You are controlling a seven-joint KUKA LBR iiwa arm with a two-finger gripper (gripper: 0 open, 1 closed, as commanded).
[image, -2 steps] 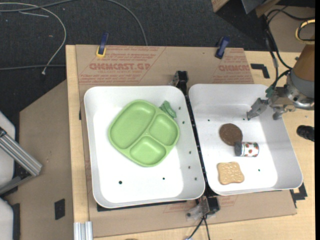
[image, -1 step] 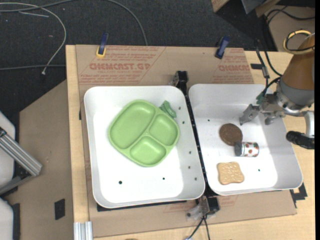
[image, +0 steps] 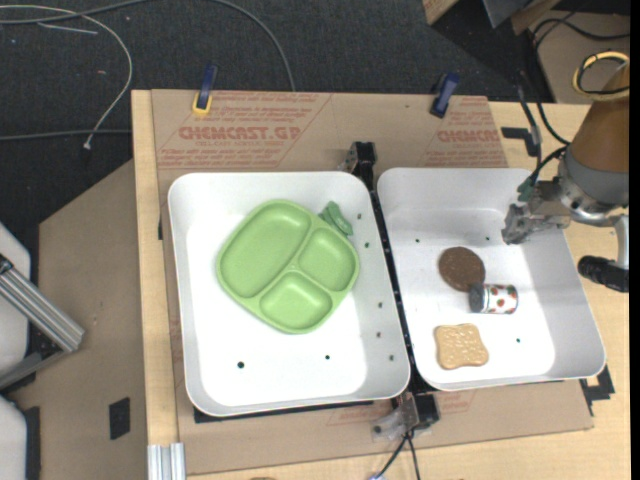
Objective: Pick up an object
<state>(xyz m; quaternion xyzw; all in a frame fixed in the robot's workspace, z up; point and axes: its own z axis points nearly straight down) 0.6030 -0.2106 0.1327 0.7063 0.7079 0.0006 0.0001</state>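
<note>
A: Where's the claw (image: 518, 224) right now?

B: Over the upper right part of the right bin (image: 560, 358), above bare white floor. Whether it's open or shut, I can't tell; nothing shows in its grip.

A: And what could it pick?

B: Three things lie in that bin: a brown disc (image: 462, 266), a small can (image: 497, 298) on its side touching the disc, and a cracker (image: 461, 346) nearer the front. The green divided plate (image: 288, 265) sits in the left bin (image: 205, 368).

A: Easiest target?

B: Probably the cracker, since it lies apart from the others.
</note>
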